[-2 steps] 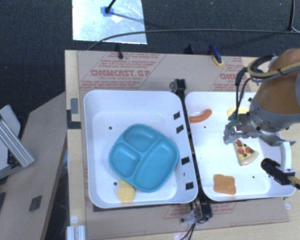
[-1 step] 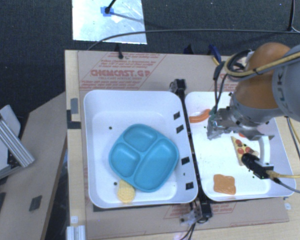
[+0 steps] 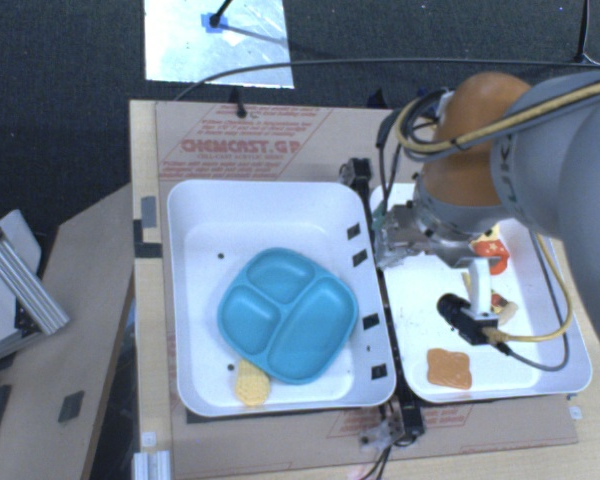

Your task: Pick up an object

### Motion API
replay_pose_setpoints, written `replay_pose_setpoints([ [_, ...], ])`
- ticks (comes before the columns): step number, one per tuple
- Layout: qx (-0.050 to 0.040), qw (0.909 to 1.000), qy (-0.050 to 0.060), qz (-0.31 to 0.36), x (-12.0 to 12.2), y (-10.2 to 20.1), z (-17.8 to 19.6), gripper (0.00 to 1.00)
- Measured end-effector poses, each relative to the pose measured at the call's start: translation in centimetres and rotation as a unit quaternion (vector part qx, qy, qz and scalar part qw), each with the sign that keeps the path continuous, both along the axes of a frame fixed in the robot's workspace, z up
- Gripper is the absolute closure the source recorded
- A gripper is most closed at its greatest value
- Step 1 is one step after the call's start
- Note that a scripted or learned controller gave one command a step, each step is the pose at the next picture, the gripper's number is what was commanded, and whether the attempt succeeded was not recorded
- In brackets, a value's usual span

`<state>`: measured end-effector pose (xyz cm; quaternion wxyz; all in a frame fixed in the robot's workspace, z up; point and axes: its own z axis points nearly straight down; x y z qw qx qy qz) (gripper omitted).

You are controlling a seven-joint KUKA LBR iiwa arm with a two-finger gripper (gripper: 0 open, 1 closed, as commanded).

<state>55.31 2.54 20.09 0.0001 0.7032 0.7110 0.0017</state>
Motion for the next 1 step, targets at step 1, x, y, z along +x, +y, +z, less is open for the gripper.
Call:
replay_pose_setpoints([
  [1, 0.0000, 1.0000, -0.001, 0.000, 1.38, 5.37, 1.78, 1.00],
])
